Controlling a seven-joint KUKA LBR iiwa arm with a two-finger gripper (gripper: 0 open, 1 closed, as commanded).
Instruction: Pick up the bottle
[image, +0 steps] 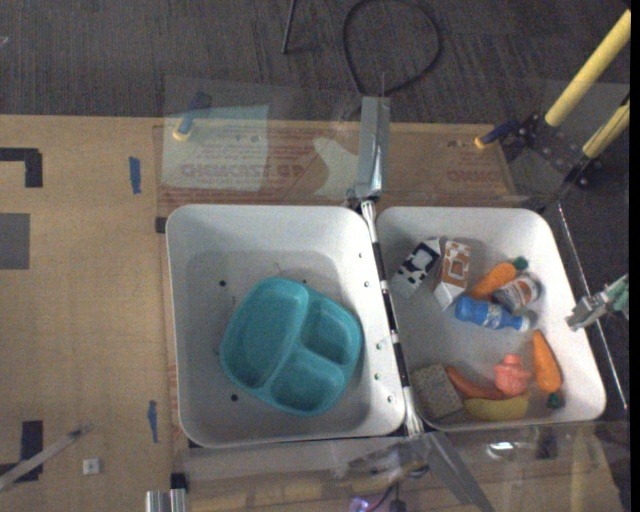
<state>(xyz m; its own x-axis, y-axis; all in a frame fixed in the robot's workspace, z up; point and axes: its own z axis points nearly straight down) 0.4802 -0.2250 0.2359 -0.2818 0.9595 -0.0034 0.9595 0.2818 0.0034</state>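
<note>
end effector beyond bottle, carrots

The scene is looking dim and slightly soft. The 2 white bins are reflecting the most light, and the corners are staying dark.

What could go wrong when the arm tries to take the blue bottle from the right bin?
1. The bottle lies on its side, so it may roll or slip away from closing fingers.
2. A can and a carrot lie right beside it; the fingers might hit or grab one of them instead.
3. The gripper sits at the right bin's edge and might catch the rim.
</note>
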